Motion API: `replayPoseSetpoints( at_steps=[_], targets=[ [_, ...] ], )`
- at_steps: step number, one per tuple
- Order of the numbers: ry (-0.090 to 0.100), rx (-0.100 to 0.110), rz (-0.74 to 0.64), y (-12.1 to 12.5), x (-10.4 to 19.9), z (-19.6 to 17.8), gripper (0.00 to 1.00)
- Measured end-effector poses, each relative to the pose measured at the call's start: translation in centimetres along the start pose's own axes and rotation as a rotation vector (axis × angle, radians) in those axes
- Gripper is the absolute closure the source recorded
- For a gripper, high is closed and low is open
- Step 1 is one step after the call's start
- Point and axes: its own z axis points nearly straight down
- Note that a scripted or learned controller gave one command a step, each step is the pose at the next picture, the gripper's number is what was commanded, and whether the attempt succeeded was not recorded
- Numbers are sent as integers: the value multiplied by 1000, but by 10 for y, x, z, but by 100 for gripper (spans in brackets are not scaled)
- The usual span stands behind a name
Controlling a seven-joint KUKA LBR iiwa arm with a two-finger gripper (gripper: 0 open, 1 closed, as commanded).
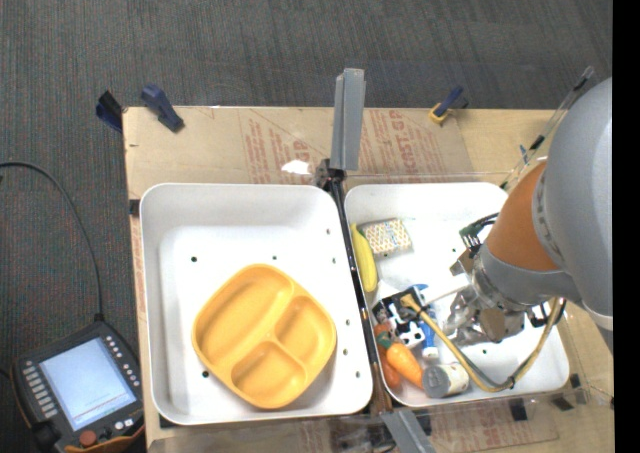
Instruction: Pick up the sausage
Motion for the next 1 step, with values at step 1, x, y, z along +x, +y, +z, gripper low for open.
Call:
replayPoseSetpoints(
  at_steps=[1],
  targets=[
    [-5, 3, -1, 0, -1, -8, 100]
  ],
)
